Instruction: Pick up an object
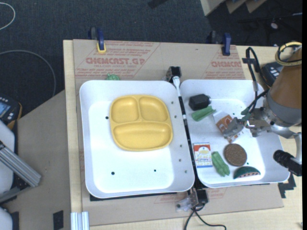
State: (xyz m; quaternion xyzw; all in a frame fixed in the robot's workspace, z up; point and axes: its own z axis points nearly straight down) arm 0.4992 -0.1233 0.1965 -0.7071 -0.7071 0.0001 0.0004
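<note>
End effector (238,127) sits low in the right bin (268,169), touching a small brown packet (224,123) at centre-right of frame, finger state unclear; best to centre on the packet before closing.

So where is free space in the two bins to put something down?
Left bin: bare floor in front of the yellow plate and along its left side. Right bin: crowded; toys fill its middle and front, with the gripper over them.

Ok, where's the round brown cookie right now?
In the camera view, the round brown cookie lies in the right bin, near its front, between the green pickle and the watermelon slice.
</note>
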